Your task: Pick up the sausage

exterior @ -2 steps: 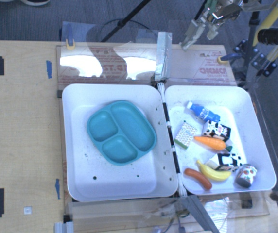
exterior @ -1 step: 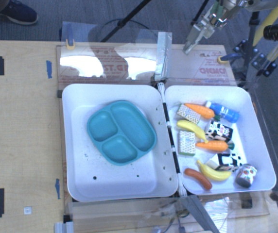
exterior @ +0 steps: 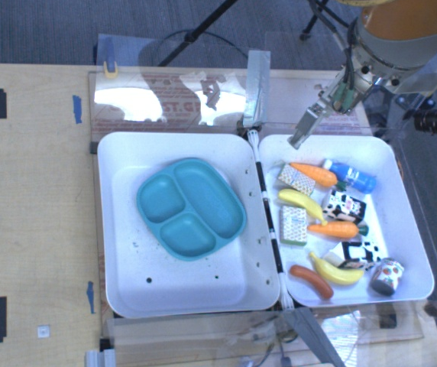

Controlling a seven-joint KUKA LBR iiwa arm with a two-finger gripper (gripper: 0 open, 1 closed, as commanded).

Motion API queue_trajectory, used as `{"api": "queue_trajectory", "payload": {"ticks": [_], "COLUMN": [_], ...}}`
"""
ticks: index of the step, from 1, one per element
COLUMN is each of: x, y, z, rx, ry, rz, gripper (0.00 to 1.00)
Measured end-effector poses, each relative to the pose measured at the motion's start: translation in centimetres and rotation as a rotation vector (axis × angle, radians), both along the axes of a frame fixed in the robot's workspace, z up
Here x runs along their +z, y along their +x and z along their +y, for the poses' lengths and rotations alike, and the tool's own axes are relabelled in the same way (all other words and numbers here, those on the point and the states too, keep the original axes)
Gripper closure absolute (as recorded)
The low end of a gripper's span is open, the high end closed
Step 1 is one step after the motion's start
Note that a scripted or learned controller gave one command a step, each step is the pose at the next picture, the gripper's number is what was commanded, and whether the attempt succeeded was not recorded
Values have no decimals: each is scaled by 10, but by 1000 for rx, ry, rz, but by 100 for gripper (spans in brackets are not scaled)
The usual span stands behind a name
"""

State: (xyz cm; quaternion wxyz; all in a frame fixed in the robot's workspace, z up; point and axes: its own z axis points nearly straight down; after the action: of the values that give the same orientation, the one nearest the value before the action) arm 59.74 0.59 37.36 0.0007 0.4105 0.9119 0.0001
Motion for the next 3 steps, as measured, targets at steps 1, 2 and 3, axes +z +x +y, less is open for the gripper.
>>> {"api": "queue_trajectory", "payload": {"ticks": [1, 2, 3], "x": [-189, -188, 13], "y": [-38, 50, 39], "z": [7, 40, 65], "rx": [283, 477, 605], "ry": [1, 0, -1], "rz": [0, -4, -3], "gripper": [0, 0, 0]}}
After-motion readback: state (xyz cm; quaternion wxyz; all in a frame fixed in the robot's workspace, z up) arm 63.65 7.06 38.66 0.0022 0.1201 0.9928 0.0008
